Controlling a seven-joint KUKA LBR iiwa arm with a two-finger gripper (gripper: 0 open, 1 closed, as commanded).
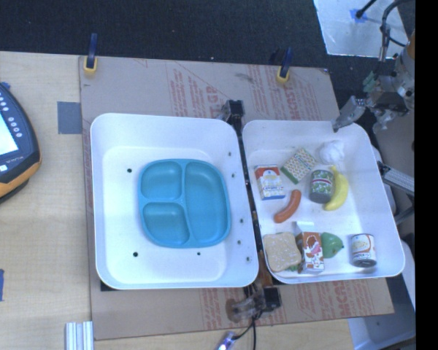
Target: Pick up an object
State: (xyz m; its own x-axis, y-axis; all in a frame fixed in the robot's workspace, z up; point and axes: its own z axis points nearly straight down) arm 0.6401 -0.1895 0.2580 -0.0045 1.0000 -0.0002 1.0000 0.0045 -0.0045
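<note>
The gripper [365, 108] hangs at the upper right, fingers apart and clasping nothing, above the right bin [383, 195] (where the banana [339, 191] and tins crowd together).

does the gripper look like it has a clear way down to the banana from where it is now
Probably yes. The gripper sits near the right bin's upper right corner, and the banana lies exposed from above. A dark can hugs its left side, which may crowd the fingers.
</note>
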